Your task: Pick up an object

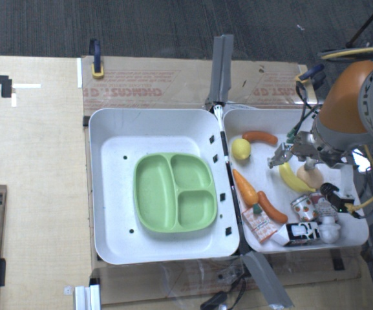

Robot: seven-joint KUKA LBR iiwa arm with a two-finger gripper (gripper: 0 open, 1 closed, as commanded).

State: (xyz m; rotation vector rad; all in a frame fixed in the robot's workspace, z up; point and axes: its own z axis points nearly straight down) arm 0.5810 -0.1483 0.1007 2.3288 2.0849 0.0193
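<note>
You have two shallow white bins side by side on the tabletop [37, 141]. The left bin [105, 173] holds one thing: a pale green plastic divided plate [174, 192] with three rounded compartments, lying flat near the middle.

The right bin [251, 123] is crowded. You see a round yellow lemon [241, 148] close to the dividing wall, with an orange-red sausage shape [260, 136] just behind it. A tapered orange carrot [245, 187] lies along the left wall, and a second orange-red sausage [272, 208] sits just beside it. A curved yellow banana [294, 179] lies mid-bin, touching a pale peach rounded item [311, 175]. Along the front are a small red-and-white packet [258, 225], a red-and-white printed can [302, 207], a black-and-white box [302, 232] and a white rounded object [329, 230].

The grey arm with its orange band [345, 102] reaches in from the right. The hand [282, 155] hangs over the right bin, just above the banana's upper end, its metal fingers looking slightly parted with nothing between them.
</note>
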